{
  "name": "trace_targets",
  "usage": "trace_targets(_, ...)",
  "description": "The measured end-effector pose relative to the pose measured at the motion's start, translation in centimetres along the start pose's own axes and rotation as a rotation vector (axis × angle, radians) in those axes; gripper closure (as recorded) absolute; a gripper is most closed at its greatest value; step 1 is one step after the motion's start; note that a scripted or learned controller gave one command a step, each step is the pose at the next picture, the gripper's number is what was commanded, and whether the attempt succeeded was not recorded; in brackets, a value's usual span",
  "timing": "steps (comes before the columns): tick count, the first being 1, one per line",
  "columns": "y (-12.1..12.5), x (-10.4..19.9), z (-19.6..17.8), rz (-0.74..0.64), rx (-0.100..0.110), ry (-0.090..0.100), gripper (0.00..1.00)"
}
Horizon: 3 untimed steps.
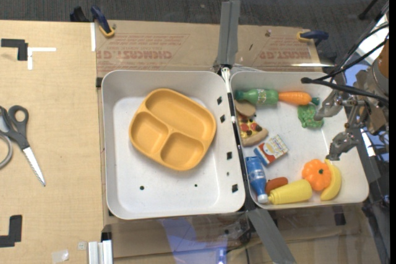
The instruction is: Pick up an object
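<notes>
Fingers [335, 128] spread apart, nothing between them, hanging over the right edge of the right bin [291, 202].

Nearest in that bin: yellow bottle [289, 193] lying on its side, a banana [333, 185] to its right, an orange pumpkin [316, 174] touching the banana. A blue bottle [255, 174] lies along the left wall, a small red sausage [276, 183] just beside it. Mid-bin: small red and white carton [272, 149], pizza slice [252, 131]. Far side: green bottle [258, 96] on its side, carrot [294, 97] to its right, green leafy piece [310, 117] close to the fingers.

Left bin [124, 195]: orange divided plate [172, 128], tilted askew.

Scissors [20, 139] on the desk [49, 195], far left, well apart from both bins.
</notes>
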<state>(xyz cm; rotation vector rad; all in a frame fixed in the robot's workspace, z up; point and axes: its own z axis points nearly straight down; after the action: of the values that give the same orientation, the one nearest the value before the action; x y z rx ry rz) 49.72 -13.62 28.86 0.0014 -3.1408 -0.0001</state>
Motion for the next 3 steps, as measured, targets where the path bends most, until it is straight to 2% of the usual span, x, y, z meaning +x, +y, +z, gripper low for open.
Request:
trace_targets(1,-2.8,1.0,12.3,-0.1,-0.001,0.001,0.0)
trace_targets(2,2.4,-0.7,18.8,0.0,0.005,-0.033,0.0)
trace_targets(3,2.6,-7.2,18.9,0.071,0.003,-0.021,0.0)
